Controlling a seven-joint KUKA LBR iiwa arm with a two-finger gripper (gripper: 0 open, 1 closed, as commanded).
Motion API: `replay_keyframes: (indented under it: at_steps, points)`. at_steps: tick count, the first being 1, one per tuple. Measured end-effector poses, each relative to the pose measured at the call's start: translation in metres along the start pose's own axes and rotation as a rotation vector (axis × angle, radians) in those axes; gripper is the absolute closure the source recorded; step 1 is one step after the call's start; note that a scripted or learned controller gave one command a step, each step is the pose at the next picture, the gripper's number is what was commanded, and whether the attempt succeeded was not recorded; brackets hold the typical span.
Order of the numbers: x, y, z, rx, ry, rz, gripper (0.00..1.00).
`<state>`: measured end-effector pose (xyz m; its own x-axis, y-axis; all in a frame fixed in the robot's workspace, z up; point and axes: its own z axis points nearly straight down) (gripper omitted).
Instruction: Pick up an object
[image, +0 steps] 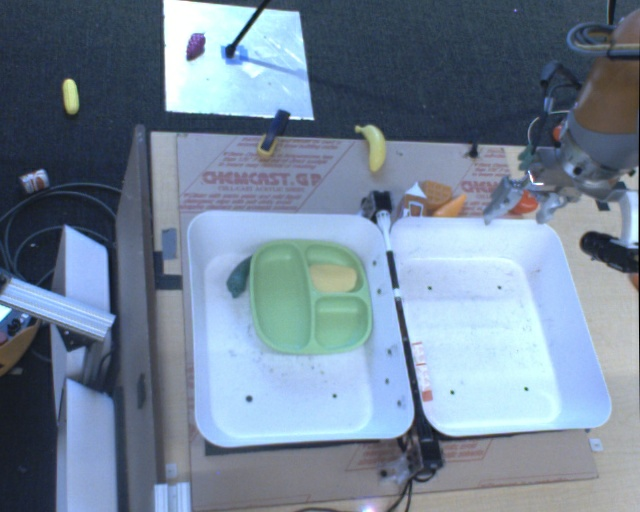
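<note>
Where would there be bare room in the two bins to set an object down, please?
The right bin offers open white floor wall to wall. In the left bin, the strip below the green tray is free; its upper half is crowded by the tray, a yellow piece and a dark object.

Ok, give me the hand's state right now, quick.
Hand: above the far right corner of the right bin, whether open or shut cannot be told; nothing seen held.

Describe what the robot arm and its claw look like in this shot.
The arm comes in at the upper right: a rounded orange band above a grey, silvery wrist section. Dark cables loop beside it on the left and over the top. The claw below has pale metallic fingers with an orange-red patch between them, and a black fitting sticks out to its right.
</note>
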<state>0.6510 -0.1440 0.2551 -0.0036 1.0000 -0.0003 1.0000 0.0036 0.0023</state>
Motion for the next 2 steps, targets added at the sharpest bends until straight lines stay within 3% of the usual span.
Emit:
replay_keyframes:
  at_steps: [1, 2]
  points:
    - [0.0, 0.001, -0.012, -0.004, 0.0, -0.004, 1.0]
    - [0.018, -0.002, -0.005, 0.001, 0.0, -0.003, 1.0]
